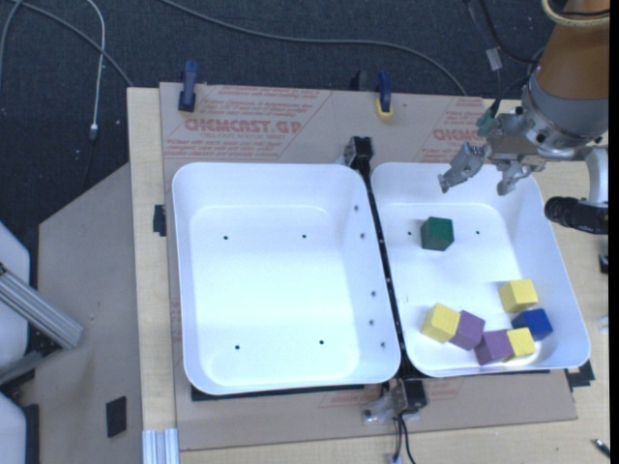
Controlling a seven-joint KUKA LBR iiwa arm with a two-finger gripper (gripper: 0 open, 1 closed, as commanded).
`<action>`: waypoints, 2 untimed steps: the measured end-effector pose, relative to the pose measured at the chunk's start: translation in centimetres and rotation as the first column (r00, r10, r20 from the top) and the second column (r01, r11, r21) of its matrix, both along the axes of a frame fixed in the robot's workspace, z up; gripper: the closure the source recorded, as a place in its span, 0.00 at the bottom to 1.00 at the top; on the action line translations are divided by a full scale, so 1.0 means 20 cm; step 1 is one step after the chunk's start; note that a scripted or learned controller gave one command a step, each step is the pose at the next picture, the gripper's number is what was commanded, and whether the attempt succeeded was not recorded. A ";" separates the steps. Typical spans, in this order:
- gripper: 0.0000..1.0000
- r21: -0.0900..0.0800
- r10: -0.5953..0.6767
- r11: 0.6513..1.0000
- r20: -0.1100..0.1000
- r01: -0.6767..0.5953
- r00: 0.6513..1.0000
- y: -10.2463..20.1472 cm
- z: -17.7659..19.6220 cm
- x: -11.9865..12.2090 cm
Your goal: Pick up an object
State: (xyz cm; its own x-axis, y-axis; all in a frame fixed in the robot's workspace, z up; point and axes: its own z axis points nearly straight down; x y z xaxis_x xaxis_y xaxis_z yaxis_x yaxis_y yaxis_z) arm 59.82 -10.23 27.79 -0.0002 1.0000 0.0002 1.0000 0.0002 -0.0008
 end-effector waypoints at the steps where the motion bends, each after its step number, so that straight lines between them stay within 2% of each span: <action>1: 0.00 0.001 -0.002 1.000 -0.011 0.002 1.000 -0.20 -0.77 0.11; 2: 0.00 0.001 0.002 1.000 -0.003 -0.002 1.000 -0.08 -0.97 0.24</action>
